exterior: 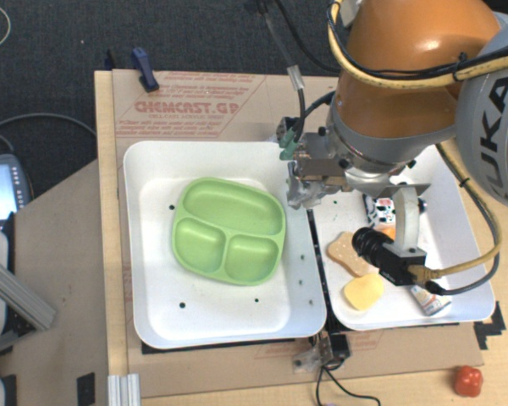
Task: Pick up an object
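Below the wrist, the pickable objects are seen gathered in the right bin.

The gripper is seen over the ridge between the bins; its state cannot be told. The toast slice and yellow piece lie toward the camera and slightly right of it, while the green divided plate lies to its left in the left bin.

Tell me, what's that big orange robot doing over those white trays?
The robot arm is reaching in over two white bins, trying to pick something up. Its gripper hangs near the edge between them. The left bin holds a green divided plate. The right bin holds small things, like a yellow piece and a toast-shaped piece.
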`<state>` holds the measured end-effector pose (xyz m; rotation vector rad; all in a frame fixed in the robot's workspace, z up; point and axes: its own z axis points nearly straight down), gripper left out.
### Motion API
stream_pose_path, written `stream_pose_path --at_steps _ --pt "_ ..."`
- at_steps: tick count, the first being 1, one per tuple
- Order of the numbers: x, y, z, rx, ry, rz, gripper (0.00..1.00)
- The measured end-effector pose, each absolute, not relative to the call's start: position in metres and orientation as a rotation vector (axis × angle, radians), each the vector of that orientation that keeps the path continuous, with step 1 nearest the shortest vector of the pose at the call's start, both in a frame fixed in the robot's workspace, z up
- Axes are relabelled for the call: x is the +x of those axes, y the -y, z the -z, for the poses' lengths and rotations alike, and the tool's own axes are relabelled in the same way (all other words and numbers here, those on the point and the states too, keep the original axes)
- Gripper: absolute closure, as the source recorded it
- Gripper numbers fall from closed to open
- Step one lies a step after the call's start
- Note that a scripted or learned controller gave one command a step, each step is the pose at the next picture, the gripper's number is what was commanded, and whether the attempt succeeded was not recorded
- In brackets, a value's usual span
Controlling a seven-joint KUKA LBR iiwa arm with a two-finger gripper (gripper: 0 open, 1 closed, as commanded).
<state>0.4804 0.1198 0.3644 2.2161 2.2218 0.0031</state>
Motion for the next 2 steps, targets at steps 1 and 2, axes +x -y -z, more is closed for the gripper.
stream_pose_path --at_steps 1,2 --pt "0.481 -0.120 -0.374 2.214 -2.222 -0.004 1.00" --pt "0.481 -0.121 -0.384 2.213 -2.221 -0.005 1.00"
